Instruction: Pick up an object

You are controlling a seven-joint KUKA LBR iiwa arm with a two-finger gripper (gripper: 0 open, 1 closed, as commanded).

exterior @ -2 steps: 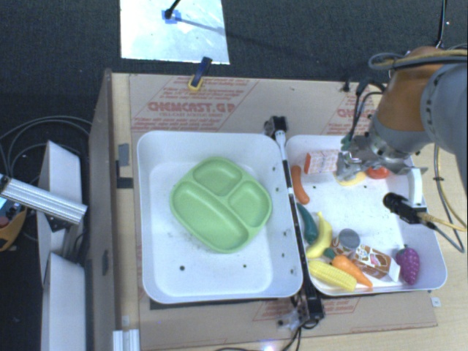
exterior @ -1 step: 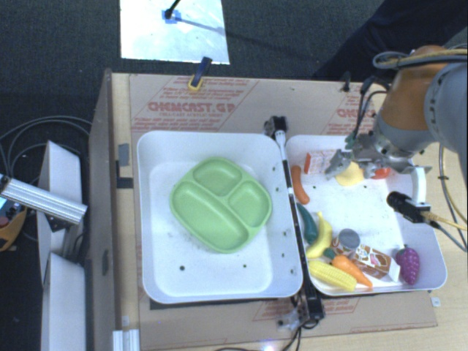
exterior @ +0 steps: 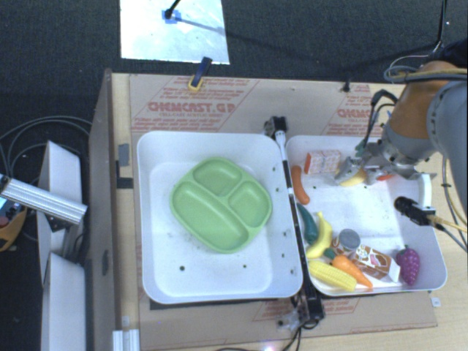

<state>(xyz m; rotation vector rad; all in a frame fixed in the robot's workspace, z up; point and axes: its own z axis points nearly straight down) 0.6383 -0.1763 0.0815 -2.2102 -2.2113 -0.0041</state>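
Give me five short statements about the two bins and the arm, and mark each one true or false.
1. The green divided plate lies in the left bin. True.
2. The purple grapes sit in the left bin. False: they lie in the right bin, near its front right corner.
3. The end effector is over the right bin. True.
4. The carrot rests on the green divided plate. False: it lies in the right bin beside the corn.
5. The orange hot dog lies near the divider between the bins. True.
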